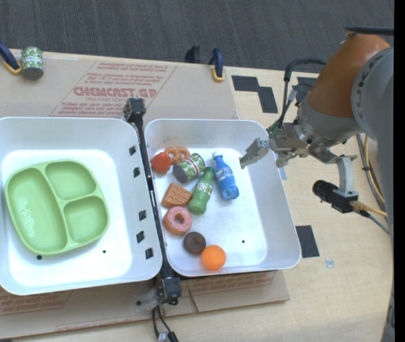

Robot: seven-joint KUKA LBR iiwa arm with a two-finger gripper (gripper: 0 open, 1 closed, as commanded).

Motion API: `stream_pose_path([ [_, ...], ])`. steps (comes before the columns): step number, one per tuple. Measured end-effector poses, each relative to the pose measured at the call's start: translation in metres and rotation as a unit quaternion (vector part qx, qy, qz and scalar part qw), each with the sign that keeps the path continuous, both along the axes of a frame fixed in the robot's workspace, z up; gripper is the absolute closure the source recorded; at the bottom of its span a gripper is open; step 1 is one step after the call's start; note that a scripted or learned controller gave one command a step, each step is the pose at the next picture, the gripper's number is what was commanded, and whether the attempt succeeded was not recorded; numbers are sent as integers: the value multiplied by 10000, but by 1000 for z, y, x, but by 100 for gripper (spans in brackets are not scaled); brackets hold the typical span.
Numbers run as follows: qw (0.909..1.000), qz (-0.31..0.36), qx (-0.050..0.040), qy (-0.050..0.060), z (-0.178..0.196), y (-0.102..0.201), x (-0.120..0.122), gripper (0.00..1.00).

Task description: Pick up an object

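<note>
The right bin (277, 212) holds several toy foods: a blue bottle (224, 177), a green bottle (202, 191), a small can (190, 167), a red tomato (161, 162), an orange pretzel (178, 152), a waffle (176, 195), a pink donut (178, 221), a chocolate donut (195, 243) and an orange (213, 257). My gripper (265, 162) hangs over the bin's upper right rim, right of the blue bottle and apart from it. Its fingers are spread, with nothing between them.
A green divided plate (58, 205) lies in the left bin (3, 262). A black divider (147, 198) runs between the bins. A small can (31, 61) and blue clamps (217, 64) sit on the cardboard's far edge. Cables hang at the right.
</note>
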State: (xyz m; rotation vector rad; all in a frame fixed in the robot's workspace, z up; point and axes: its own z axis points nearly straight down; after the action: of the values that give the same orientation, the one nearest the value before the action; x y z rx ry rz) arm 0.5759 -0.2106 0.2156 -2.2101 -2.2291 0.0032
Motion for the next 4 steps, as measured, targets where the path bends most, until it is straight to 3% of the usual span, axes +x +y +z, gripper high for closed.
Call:
stream_pose_path([
  [4,10000,0,0,0,0,0,0,0],
])
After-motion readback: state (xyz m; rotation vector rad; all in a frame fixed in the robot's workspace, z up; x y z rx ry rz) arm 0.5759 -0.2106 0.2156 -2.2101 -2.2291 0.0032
